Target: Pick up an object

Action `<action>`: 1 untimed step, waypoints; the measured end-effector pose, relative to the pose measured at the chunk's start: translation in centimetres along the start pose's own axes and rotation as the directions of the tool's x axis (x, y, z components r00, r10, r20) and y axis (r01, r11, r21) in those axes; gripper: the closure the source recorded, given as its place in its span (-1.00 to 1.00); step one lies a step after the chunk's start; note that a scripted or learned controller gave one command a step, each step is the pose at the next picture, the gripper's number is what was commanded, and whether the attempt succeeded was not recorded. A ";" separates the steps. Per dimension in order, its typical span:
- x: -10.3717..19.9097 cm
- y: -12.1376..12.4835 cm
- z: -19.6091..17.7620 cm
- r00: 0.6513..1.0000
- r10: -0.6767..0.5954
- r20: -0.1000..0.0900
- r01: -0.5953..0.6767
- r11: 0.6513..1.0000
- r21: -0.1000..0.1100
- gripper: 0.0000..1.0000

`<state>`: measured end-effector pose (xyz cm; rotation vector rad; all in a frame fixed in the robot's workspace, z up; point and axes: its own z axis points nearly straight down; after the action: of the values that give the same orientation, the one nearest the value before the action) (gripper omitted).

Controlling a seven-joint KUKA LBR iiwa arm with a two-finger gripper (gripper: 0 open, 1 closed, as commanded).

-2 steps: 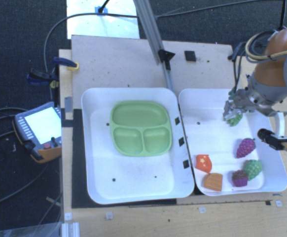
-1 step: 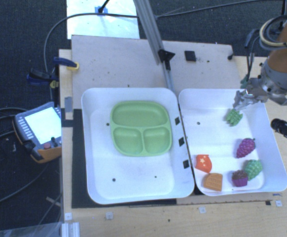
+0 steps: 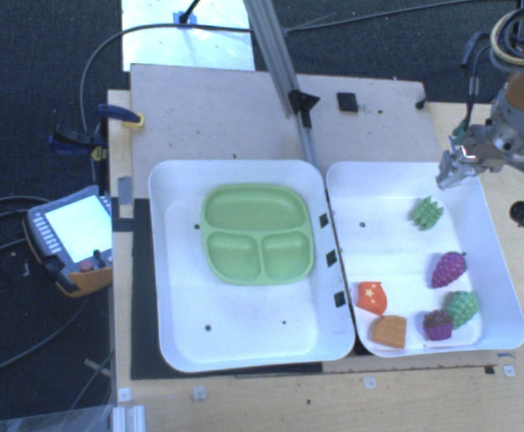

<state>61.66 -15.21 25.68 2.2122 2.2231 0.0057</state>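
The right bin (image 3: pixel 383 196) holds several small toy foods: a green bunch (image 3: pixel 427 212) near its far right, a purple grape bunch (image 3: pixel 449 268), a pale green bunch (image 3: pixel 462 307), a small dark purple piece (image 3: pixel 438 325), a red piece with a star (image 3: pixel 372 296) and an orange waffle-like block (image 3: pixel 390 331). My gripper (image 3: pixel 455 168) hangs over the bin's far right rim, up and right of the green bunch, with nothing visibly between its fingers.
The left bin (image 3: pixel 181 313) carries a green divided plate (image 3: pixel 259 233). A slanted metal pole (image 3: pixel 275 52) crosses the bench behind the bins. A handheld pendant (image 3: pixel 71 238) and cables lie on the floor at the left.
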 end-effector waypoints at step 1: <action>4.6 -2.0 -0.5 1.000 -0.004 -0.003 0.004 1.000 0.005 1.00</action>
<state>59.65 -10.57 26.15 2.2119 2.2311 0.0028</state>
